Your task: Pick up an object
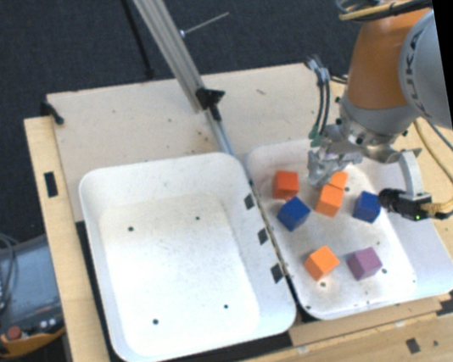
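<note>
Nearest the camera, the pale wooden counter (pixel 61 246) carries two shallow white plastic bins side by side: the left white bin (pixel 179 257) with dark specks on its floor, and the right white bin (pixel 422 272) holding the small blocks. Toward the near side of the right bin, an orange cube (pixel 321 261) sits turned so its corners point along the bin's edges, and just beside it to the right lies a purple cube (pixel 364 263), set more squarely. Farther in, a blue cube (pixel 294 213) rests near the bin's left wall, and another blue cube (pixel 367 206) lies well to its right. Between those two is an orange block (pixel 331 195), tilted diagonally, its slightly longer axis running from lower left to upper right; its upper end lies directly under the end effector (pixel 324 165). Whether the end effector's fingers grip that block or stand open cannot be told from this angle. A further orange cube (pixel 285 183) sits just left of the end effector, apart from it. Beyond, the grey arm with its orange band (pixel 383 64) reaches in from the right, and a slanted aluminium rail (pixel 174 47) rises at the far side.
</note>
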Tool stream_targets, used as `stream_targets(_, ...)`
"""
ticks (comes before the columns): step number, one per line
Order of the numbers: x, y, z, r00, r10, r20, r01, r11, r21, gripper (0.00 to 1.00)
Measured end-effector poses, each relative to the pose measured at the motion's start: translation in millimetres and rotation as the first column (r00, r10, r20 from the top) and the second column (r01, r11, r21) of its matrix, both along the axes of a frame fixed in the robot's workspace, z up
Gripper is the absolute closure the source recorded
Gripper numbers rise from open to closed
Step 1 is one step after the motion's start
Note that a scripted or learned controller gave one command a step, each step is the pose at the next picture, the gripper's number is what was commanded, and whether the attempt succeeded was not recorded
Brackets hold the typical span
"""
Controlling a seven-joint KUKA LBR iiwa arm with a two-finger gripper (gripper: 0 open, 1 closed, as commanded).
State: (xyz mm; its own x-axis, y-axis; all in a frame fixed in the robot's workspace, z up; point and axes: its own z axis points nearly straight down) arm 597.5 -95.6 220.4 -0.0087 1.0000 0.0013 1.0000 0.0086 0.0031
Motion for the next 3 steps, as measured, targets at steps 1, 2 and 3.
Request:
stream_targets(1,14.6,49.7,14.2,1.000,-0.001,0.000,0.001,1.000,0.000,1.00)
stream_targets(2,29.1,99.8,4.8,1.000,-0.002,-0.001,0.002,1.000,-0.001,1.00)
stream_targets(3,45.1,142.8,5.7,1.000,-0.002,-0.001,0.002,1.000,0.000,1.00)
